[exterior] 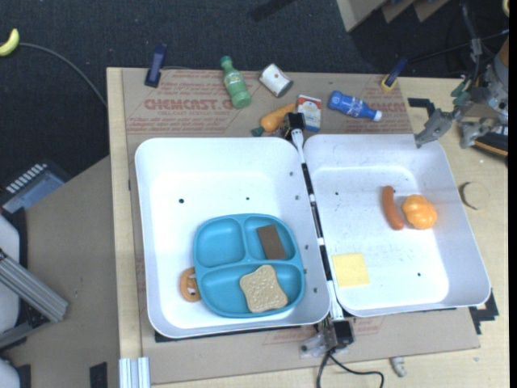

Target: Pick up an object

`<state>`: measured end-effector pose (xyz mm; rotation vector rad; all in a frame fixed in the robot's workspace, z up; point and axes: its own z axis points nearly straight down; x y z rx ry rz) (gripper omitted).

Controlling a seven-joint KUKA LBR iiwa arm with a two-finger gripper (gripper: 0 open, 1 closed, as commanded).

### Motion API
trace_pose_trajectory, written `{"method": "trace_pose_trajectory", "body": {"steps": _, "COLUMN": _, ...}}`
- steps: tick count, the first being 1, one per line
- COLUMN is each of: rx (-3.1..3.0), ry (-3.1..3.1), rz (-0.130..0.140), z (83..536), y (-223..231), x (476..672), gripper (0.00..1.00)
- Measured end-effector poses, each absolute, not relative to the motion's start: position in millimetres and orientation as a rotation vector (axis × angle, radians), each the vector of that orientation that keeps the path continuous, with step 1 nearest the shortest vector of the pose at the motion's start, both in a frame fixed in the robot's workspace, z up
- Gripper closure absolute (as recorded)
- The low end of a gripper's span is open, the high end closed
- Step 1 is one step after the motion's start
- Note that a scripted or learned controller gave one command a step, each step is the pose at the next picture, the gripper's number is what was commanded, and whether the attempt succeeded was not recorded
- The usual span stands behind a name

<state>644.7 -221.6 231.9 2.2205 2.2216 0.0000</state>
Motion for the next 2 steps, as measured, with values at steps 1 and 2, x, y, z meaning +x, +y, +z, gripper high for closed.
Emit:
{"method": "trace_pose_trajectory", "body": {"steps": 1, "rx": 2.224, "ry": 2.231, "rz": 0.004, "z": 94.2, "y": -219.4, "x": 619.5, "gripper": 0.0}}
{"method": "trace_pose_trajectory", "body": {"steps": 2, "rx": 2.221, "ry": 2.226, "rz": 0.0, "z": 84.4, "y": -143.1, "x": 606.3, "gripper": 0.0}}
